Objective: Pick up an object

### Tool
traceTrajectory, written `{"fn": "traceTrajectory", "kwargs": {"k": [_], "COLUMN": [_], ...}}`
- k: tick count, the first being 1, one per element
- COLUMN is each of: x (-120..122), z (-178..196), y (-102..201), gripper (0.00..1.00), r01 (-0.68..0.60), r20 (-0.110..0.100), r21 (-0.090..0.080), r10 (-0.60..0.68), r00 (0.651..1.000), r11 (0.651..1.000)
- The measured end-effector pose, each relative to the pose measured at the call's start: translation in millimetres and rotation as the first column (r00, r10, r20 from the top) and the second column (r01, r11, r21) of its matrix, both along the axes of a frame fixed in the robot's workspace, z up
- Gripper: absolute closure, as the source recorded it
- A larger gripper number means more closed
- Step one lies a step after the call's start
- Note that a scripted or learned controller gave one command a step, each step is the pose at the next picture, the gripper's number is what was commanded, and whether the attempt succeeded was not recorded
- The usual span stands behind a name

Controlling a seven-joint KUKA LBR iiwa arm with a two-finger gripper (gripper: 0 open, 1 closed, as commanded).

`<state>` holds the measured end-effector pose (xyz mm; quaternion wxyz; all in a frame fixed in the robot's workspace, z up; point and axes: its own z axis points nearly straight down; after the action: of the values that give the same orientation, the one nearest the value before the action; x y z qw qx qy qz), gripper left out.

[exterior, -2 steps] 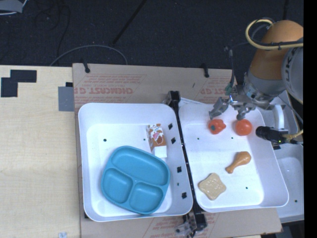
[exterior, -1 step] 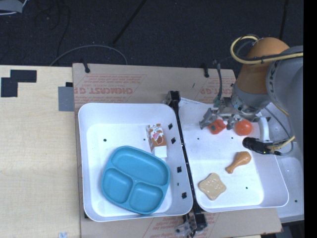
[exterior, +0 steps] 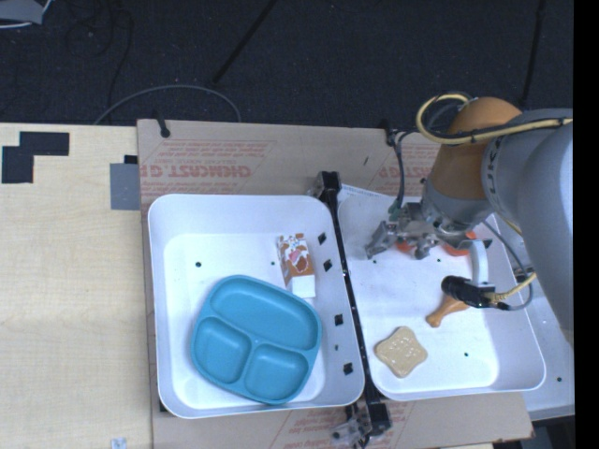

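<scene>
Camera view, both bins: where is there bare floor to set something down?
Left bin: the upper-left floor, between the blue plate and the far wall, left of the packet. Right bin: the lower-right corner beside the cracker. Crowded under the gripper.

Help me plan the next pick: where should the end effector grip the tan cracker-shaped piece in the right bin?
Probably across two opposite edges of the tan piece, straight down from above. It lies flat on the right bin floor with bare floor all round, so the end effector can straddle it.
</scene>
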<state>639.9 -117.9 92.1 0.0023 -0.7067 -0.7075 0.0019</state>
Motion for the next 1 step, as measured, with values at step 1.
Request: {"fn": "traceTrajectory", "kwargs": {"k": [1], "x": [0.0], "z": [12.5], "y": [-1.0], "gripper": [1.0], "r01": [0.001], "r20": [-0.001], "r21": [0.0], "r10": [-0.001], "r00": [1.0], "r11": [1.0]}}
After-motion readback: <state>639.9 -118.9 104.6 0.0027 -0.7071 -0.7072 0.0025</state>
